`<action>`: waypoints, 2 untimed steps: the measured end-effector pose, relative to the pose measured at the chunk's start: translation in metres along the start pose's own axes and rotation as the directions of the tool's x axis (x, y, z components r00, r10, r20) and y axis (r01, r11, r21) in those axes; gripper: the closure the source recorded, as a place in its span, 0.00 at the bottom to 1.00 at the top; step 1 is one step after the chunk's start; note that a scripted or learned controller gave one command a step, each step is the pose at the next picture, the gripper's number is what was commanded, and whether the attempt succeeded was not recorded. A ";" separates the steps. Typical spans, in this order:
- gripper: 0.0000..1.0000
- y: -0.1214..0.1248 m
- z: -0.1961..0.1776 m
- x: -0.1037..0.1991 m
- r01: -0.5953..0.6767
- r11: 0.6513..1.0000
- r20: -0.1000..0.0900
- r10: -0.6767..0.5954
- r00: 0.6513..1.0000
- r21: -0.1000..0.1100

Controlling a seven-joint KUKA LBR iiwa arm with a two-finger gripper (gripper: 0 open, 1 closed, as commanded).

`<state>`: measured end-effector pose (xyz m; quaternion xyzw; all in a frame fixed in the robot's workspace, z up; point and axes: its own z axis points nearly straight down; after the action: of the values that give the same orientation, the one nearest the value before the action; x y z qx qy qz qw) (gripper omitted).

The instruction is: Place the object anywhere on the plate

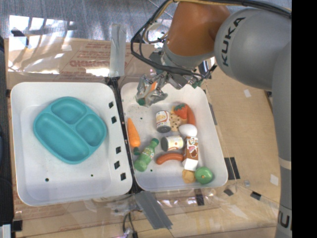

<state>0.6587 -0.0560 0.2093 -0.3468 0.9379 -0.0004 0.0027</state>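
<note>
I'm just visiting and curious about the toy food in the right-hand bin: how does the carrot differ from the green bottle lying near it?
The carrot is plain orange and tapers to a point, while the green bottle is green with a paler label and a narrow neck. The carrot lies along the bin's left wall, nearly straight up the view; the bottle lies at a slant, below it. Both are small toys lying on their sides in the right bin.

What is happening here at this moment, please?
A KUKA arm reaches in from the right, and its gripper hangs over the far left corner of the right bin. That bin holds toy food: a carrot, a green bottle, a sausage, an egg. The teal plate lies in the left bin.
</note>
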 end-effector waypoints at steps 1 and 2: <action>1.00 0.069 -0.015 -0.026 0.111 0.994 -0.003 -0.111 0.994 -0.004; 1.00 0.135 0.018 -0.032 0.198 0.980 -0.004 -0.198 0.980 -0.007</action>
<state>0.5949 0.0673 0.1908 -0.4385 0.8987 0.0015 -0.0003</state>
